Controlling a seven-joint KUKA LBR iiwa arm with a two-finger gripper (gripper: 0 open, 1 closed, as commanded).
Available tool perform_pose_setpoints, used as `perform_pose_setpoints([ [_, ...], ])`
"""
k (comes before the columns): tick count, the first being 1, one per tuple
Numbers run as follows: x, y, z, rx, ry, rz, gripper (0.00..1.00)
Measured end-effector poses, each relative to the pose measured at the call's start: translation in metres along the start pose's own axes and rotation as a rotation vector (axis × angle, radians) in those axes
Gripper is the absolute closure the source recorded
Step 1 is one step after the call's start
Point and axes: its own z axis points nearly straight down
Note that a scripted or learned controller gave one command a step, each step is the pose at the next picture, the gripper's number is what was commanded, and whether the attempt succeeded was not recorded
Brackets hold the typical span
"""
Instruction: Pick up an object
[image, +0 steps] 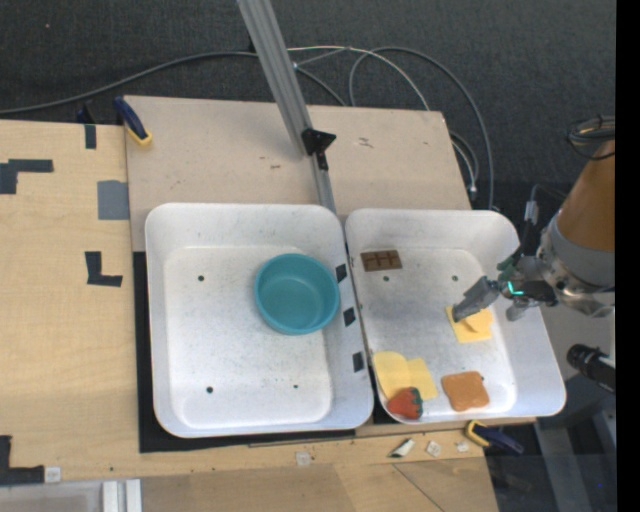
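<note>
Left bin (180, 330): a shallow white tray, well to the left of the jaws, across the divide between the two trays.
Teal bowl (296, 292): round and upright, sitting in the left bin toward its right side, far left of the jaws.
Right bin (420, 225): the white tray the arm reaches into; the jaws hang over its right half.
Brown bar (380, 261): a small dark chocolate-like piece, left of the jaws and further from the viewer, well apart from them.
Yellow and red pieces (404, 384): pale yellow toy food with a red strawberry-like item touching it, left of the jaws and nearer the viewer.
Orange-brown piece (465, 390): a toast-like square, nearer the viewer than the jaws and just left of them.
Yellow block (474, 325): a small cheese-like wedge, the nearest object, lying directly under the tip of the jaws and partly covered by one dark finger.
Gripper (470, 306): tilted down to the left over the yellow block; whether the jaws are open or closed cannot be told, and nothing is visibly held.
Risk: the block looks thin and flat, so fingers may slide over it or push it toward the wall.
Risk: coming down off-centre may clip only one corner, and the block would then slip free on lifting.
</note>
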Motion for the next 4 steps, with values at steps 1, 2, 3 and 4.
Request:
perform_pose_setpoints([
  [1,0.011,0.001,0.052,0.006,0.001,0.0,0.0],
  [2,0.003,0.0,0.101,0.006,0.001,0.002,0.0],
  [3,0.003,0.001,0.15,-0.002,0.0,0.002,0.0],
  [4,0.004,0.001,0.139,0.0,0.001,0.0,1.0],
])
